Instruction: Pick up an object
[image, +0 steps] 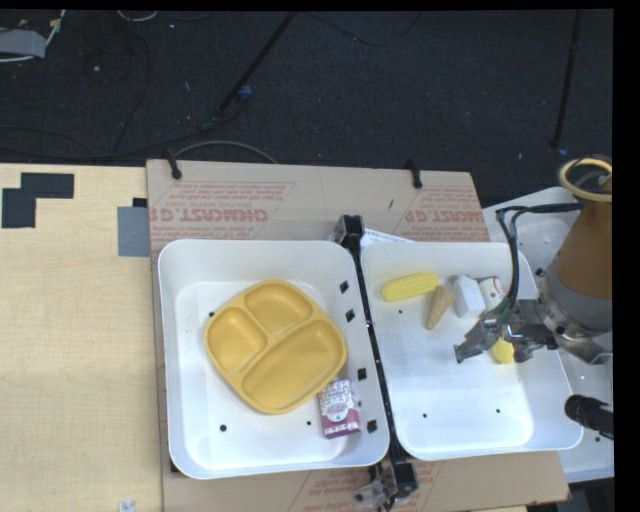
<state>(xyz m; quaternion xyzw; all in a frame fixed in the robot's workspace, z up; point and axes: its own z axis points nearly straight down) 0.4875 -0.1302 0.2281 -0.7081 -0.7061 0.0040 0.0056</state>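
Note:
In the right bin (470, 430), my gripper (492, 343) reaches in from the right and hangs low over the bin's right half. A small yellow object (503, 352) lies right at the gripper's tip, partly covered by it, and I cannot tell whether it is gripped. A yellow corn cob (409, 287) lies at the back left of this bin. A tan cone (437, 306) lies just right of the corn cob. A white block (468, 296) sits beside the cone, with a small white and red item (491, 290) behind it.
The left bin (190, 420) holds a yellow divided plate (275, 345) and a small red and pink carton (338, 408) near the front right corner. A black divider (366, 340) runs between the bins. Cardboard lies under both bins.

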